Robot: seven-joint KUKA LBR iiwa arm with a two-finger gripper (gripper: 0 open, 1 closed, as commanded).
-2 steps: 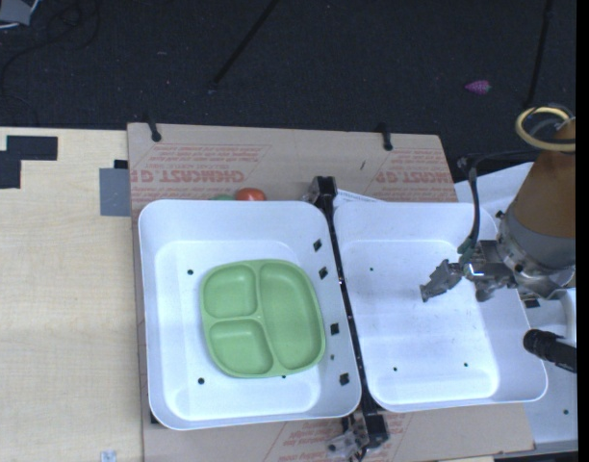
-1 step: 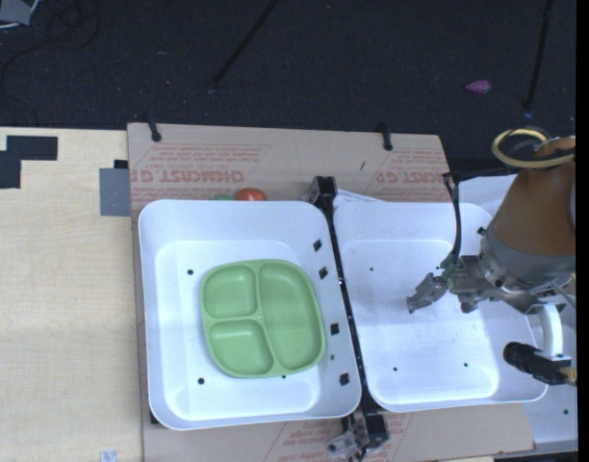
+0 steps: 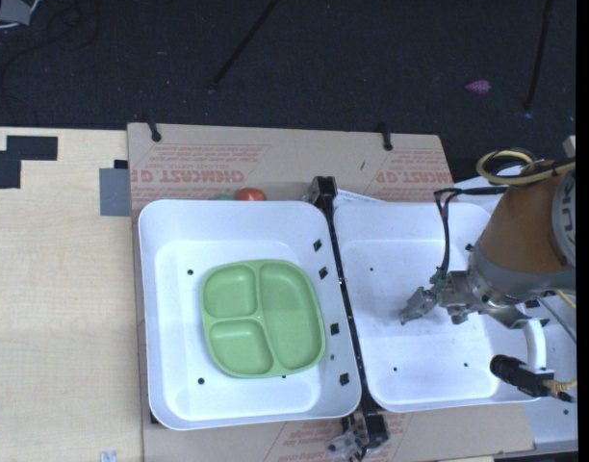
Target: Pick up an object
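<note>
A light green plate (image 3: 263, 317) with three compartments lies flat in the left bin (image 3: 169, 258), near its middle. My gripper (image 3: 416, 307) hangs low over the floor of the right bin (image 3: 391, 248), right of centre, and points left. I see nothing held in it. The plate is a good way to its left, across the divider between the two bins.
A small red round thing (image 3: 250, 195) and a bit of green (image 3: 222, 197) sit just behind the left bin's far rim, on the cardboard sheet (image 3: 275, 166). A black clip rail (image 3: 338, 296) runs between the bins. The arm's orange and grey body (image 3: 525, 239) covers the right bin's right side.
</note>
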